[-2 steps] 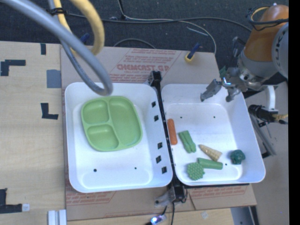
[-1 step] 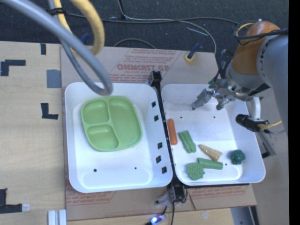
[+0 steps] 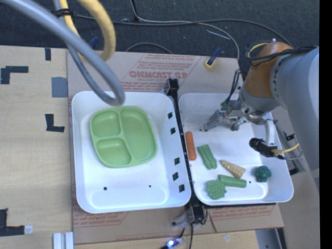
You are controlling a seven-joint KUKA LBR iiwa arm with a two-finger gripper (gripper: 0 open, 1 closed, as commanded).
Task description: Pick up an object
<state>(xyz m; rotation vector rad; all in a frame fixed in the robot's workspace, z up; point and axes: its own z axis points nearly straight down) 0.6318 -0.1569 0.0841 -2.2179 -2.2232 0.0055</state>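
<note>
My gripper [image 3: 222,125] hovers over the upper part of the right bin [image 3: 202,101]. Its fingers are spread open and nothing sits between them. Below it on the bin floor lie an orange carrot [image 3: 191,145], a green pickle [image 3: 207,156], a yellow cone [image 3: 232,167], a long green piece [image 3: 232,181], a round green knobbly piece [image 3: 216,189] and a dark green broccoli [image 3: 262,174]. The carrot and pickle lie closest, a little below and left of the fingertips.
In the left bin [image 3: 83,180] rests a light green divided plate [image 3: 123,136]. A grey hose [image 3: 78,51] and a yellow hose [image 3: 101,19] cross the upper left. The black divider [image 3: 179,139] runs between the bins. The arm's body [image 3: 290,87] covers the right side.
</note>
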